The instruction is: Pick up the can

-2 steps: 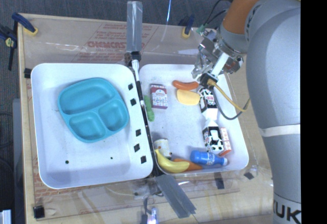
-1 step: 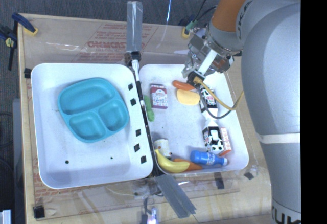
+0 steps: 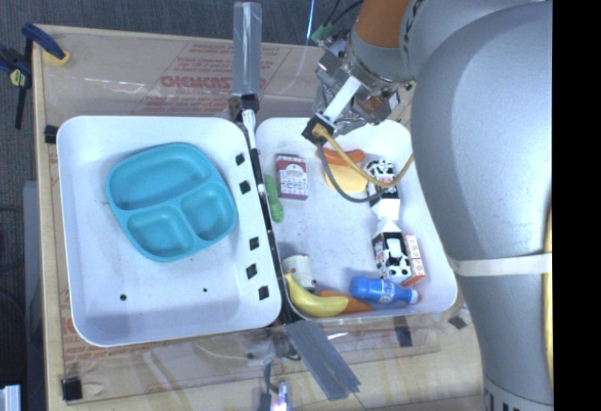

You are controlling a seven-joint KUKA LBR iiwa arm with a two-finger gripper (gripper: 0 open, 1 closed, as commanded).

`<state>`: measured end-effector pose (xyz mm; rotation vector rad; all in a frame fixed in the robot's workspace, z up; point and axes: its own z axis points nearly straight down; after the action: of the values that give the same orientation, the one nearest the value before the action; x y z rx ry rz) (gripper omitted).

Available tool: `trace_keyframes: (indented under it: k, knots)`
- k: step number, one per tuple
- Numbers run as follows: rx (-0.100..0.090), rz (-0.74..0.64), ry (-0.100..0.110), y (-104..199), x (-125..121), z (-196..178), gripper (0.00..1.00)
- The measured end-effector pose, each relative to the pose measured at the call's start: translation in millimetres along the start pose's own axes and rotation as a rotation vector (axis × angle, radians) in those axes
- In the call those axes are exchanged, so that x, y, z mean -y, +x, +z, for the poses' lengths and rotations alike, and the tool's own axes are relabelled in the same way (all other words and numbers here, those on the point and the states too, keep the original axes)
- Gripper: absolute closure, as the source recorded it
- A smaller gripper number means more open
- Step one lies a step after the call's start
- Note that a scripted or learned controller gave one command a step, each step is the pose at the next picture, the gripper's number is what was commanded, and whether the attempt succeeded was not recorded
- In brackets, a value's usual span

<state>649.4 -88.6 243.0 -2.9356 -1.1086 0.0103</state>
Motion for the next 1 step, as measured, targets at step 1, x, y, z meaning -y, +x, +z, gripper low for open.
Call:
trace_keyframes:
  k: [1]
  knots:
    - [0.002,-0.032,0.003,17.6,38.7,-8.2,1.0]
